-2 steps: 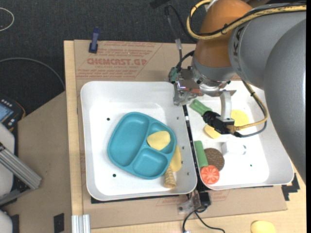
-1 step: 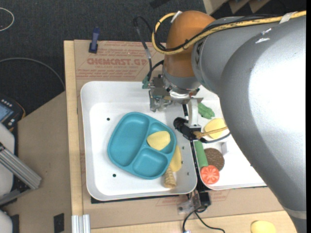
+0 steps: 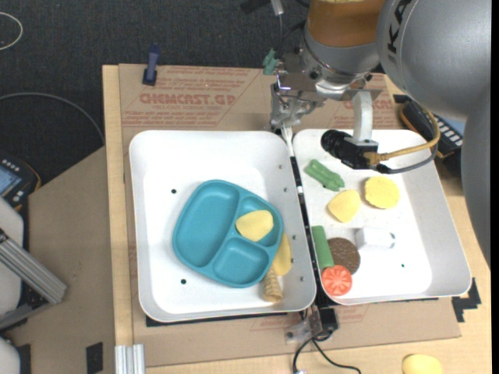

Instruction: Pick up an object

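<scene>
Gripper (image 3: 285, 123) over bin divider; yellow piece (image 3: 254, 224) on blue plate (image 3: 209, 236) — untouched.

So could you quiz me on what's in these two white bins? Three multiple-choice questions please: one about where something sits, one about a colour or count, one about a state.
1. Where does the blue divided plate lie?
A. left bin
B. right bin
C. on the cardboard outside the bins

2. What colour is the slice beside the brown disc?
A. purple
B. red
C. white

3. How does the plate stand?
A. flipped face down
B. face up, carrying a yellow piece
C. leaning upright on the bin wall

Answers: 1 A, it rests within the left bin. 2 B, the tomato-like slice is red. 3 B, a yellow piece sits in one compartment.
</scene>
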Controlling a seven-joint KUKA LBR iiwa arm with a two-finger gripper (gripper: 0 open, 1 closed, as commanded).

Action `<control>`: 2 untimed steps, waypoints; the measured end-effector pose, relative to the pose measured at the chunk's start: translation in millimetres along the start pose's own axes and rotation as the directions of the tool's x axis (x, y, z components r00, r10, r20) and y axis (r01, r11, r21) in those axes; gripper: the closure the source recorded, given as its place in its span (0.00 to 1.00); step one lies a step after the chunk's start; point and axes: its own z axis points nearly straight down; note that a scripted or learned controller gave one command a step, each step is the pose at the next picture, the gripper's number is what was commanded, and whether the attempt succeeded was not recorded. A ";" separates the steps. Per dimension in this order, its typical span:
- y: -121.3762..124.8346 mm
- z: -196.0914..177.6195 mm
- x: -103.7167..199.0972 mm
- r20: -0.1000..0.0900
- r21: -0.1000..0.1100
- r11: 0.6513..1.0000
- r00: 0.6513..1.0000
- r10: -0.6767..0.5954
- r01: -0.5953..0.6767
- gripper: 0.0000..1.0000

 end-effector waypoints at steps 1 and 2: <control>43.6 -156.6 39.5 -0.001 -0.003 1.000 1.000 -0.003 0.003 1.00; -2.4 -103.8 3.3 0.005 0.026 1.000 1.000 0.005 -0.006 1.00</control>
